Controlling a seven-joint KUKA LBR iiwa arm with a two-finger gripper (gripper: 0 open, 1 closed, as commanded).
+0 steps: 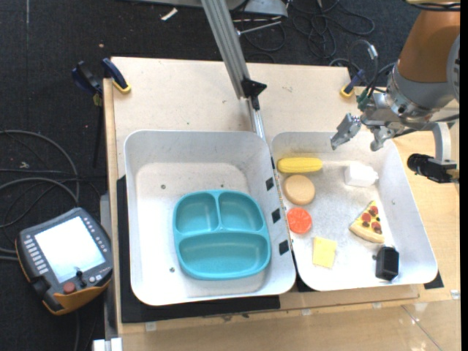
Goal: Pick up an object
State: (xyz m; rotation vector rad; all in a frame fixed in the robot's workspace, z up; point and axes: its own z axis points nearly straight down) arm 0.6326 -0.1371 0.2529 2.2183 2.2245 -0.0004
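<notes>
The end effector (pixel 360 131) hung over the far edge of the right bin (pixel 409 196), fingers spread open with nothing between them. It stood above the contents and touched none.

Nearest to it lay a white block (pixel 360 174), just below and apart from the fingers. Left of that, a corn cob (pixel 300 165) lay crosswise against the bin's far left corner, with a round bun (pixel 299 189) just beside it and a tomato slice (pixel 299 220) nearer the camera. A cheese square (pixel 324 252), a pizza slice (pixel 368 223) and a black item (pixel 386 262) occupied the near half.

The left bin (pixel 146 167) held a teal tray (pixel 219 234). Both bins sat on the desk (pixel 183 93).

Assessment: the items appeared to be light, rigid plastic toys, likely smooth and prone to slipping. The white block looked the readiest candidate, best taken across its shorter sides. The flat cheese and tomato would offer little to grip.
</notes>
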